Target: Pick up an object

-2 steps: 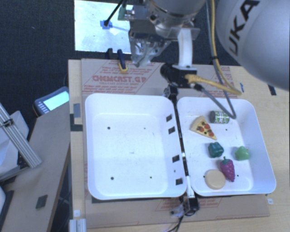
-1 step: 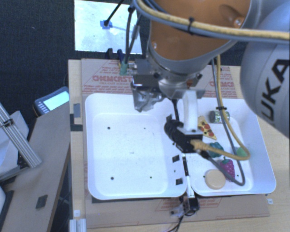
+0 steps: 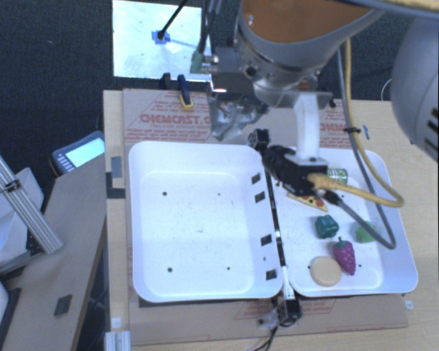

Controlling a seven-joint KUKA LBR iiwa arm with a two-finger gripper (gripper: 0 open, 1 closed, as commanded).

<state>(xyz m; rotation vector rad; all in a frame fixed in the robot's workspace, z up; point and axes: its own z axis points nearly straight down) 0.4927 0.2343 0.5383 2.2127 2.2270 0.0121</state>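
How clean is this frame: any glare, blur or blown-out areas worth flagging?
Camera view: the grey arm with its orange band is close to the lens and soft; the two shallow white bins are bright, nearly washed out; a pale floor patch glares; the small purple grape-like toy stays fairly sharp.

Arm (image 3: pixel 302 41) reaching in over right bin (image 3: pixel 394 226), gripper (image 3: pixel 236 123) hanging above far rim; green toy (image 3: pixel 326 225), purple grape bunch (image 3: pixel 345 255), tan disc (image 3: pixel 325 271) lying near front corner; pizza slice (image 3: pixel 306 199) sitting beside black cabling; left bin (image 3: pixel 195 219) sitting alongside
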